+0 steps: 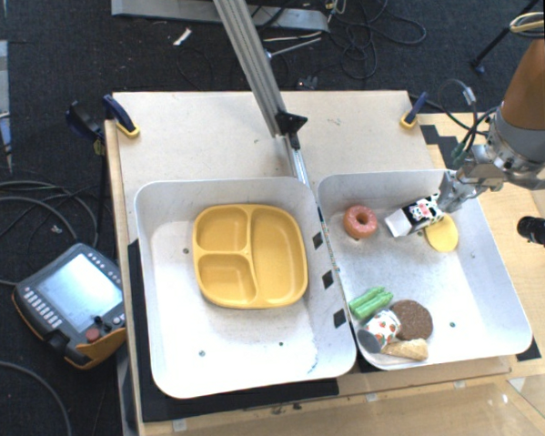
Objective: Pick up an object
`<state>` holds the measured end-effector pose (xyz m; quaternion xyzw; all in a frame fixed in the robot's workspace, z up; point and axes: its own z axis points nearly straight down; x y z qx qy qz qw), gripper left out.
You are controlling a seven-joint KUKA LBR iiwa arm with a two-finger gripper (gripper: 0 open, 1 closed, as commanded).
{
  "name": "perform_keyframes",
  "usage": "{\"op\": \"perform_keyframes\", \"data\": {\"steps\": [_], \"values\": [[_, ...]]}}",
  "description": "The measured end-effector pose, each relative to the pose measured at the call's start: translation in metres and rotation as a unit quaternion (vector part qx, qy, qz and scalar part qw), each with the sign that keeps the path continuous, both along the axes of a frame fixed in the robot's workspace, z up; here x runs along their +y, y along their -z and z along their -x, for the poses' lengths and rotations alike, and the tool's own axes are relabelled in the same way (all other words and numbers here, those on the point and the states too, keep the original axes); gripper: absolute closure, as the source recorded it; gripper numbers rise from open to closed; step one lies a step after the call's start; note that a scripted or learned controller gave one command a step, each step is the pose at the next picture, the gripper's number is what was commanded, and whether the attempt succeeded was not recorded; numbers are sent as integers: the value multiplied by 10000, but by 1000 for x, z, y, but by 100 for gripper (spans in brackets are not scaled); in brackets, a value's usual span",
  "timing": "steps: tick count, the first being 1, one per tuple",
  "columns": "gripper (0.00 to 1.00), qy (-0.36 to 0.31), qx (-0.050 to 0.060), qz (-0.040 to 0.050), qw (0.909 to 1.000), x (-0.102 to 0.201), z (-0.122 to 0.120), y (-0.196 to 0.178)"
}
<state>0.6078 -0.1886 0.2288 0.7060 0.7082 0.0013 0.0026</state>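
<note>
The right bin (495, 287) holds several small items. A pink donut (360, 222) lies near its back left. A white and black box-like toy (412, 216) sits beside a yellow round piece (443, 235) at the back right. At the front lie a green piece (370, 301), a brown cookie (412, 319), a small white patterned item (383, 328) and a tan wedge (407, 349). My gripper (453, 197) hangs over the bin's back right part, just above and right of the toy and the yellow piece. I see nothing held in it.
The left bin (170, 355) holds a yellow divided plate (250, 256). A slanted metal pole (255, 63) rises from the bench behind the bins. Yellow clamps (127, 129) (410, 118) sit at the bench's back corners. A teach pendant (69, 305) lies on the floor at left.
</note>
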Motion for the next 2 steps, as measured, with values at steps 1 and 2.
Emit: {"op": "perform_keyframes", "data": {"steps": [1, 2], "values": [[100, -24, 18, -15, 10000, 50, -11, -1], [100, -28, 20, -20, 10000, 110, -20, -4]]}}
